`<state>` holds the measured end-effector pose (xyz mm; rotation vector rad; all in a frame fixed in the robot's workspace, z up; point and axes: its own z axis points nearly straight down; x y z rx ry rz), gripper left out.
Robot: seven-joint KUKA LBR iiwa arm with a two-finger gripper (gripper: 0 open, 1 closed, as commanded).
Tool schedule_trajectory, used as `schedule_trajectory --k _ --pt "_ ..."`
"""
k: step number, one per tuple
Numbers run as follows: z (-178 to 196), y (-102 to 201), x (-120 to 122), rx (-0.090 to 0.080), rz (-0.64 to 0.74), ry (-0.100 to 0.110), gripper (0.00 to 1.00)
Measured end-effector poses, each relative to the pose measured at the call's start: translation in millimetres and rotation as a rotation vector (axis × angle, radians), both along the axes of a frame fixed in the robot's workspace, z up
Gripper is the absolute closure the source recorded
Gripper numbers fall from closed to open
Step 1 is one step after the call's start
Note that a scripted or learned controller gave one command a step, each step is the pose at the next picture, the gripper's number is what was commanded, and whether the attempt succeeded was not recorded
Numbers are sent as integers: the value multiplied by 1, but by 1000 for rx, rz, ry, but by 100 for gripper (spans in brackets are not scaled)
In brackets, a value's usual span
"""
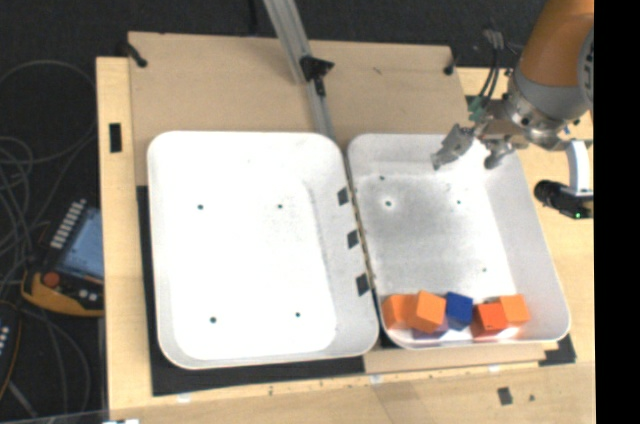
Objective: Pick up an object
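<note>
While the arm reaches in from the right, its tool (471, 150) hangs over the far edge of the right bin (440, 212) with fingers spread apart and nothing between them. The blocks (orange (415, 310), blue (458, 308), orange (500, 314)) sit along the bin's near wall, well apart from it.

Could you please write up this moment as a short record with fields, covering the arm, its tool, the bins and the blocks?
arm: grey with orange band, reaching in from the right
tool: open, above the far right corner of the right bin, holding nothing
right bin: blocks along its near edge
blocks: orange pair, blue block, orange pair, in a row
left bin: white, beside the right bin
task status: no block picked up yet
</note>
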<state>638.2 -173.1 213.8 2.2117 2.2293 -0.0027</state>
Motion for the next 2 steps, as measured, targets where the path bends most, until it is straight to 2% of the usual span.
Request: schedule_trajectory --k 1,2 --pt "46 61 -25 2 -1 -4 0" --pt "42 58 -25 2 -6 0 0"
